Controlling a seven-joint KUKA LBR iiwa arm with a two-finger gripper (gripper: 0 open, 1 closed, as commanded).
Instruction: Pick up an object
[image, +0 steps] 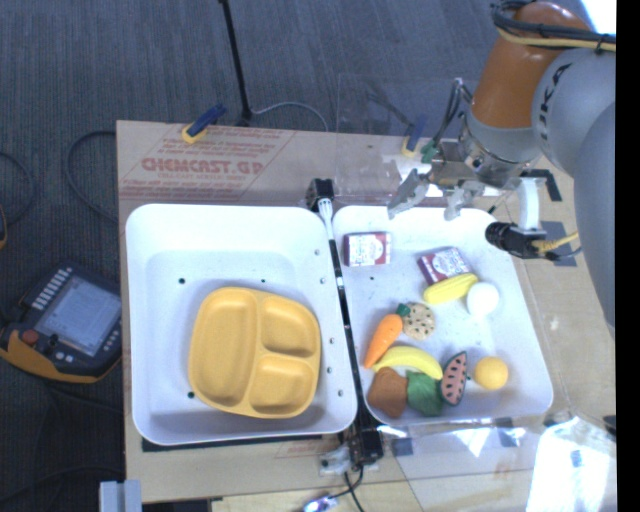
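Grey metal gripper (430, 195) hangs over far edge of right white bin (530, 330), fingers spread apart, holding nothing. Small dark-red box with white label (366, 248) lies closest below, flat, so easy first grab. Other toy food sits nearer front.

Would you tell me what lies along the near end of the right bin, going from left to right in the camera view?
Brown toy → green toy → watermelon slice → yellow ball.

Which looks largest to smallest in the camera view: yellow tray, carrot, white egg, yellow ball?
1. yellow tray
2. carrot
3. white egg and yellow ball: they look about alike, so I do not rank them.
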